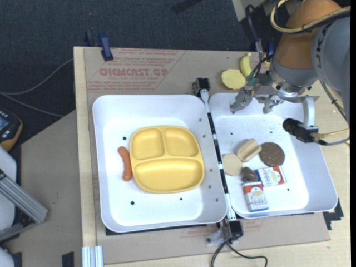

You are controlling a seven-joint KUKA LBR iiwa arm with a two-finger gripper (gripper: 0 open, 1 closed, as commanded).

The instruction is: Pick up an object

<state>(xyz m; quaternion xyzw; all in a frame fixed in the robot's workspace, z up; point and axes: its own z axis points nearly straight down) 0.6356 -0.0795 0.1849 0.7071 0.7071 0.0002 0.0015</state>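
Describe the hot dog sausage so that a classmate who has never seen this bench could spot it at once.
Find the left white bin, which holds a yellow divided plate. Just off the plate's left edge, on the bin floor, lies the sausage. It is the bin's single orange-red item, long and thin, unlike the broad yellow plate.

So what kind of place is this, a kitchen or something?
More likely a robot test bench: a gripper hangs over two white bins, holding what look like toy foods, such as a yellow divided plate and a sausage.
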